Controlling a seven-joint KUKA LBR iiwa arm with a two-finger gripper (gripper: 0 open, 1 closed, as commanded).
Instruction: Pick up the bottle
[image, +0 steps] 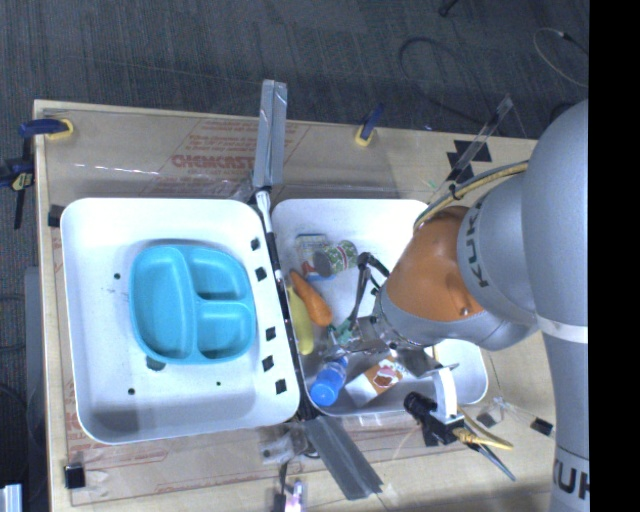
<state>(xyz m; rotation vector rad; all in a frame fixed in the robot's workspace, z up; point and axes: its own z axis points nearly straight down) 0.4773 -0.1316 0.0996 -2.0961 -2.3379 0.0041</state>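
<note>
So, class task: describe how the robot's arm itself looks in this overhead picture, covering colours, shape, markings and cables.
The arm is bulky and rounded, with smooth grey casings. An orange band sits above the wrist, and dark KUKA lettering runs along the grey shell beside it. Thin black cables loop out near the wrist.

one fixed camera, set above the bench (150, 140), looking down at a slant from middling height, taking in the left bin (90, 300), the right bin (330, 215) and the arm (540, 250) entering from the frame's right.
</note>
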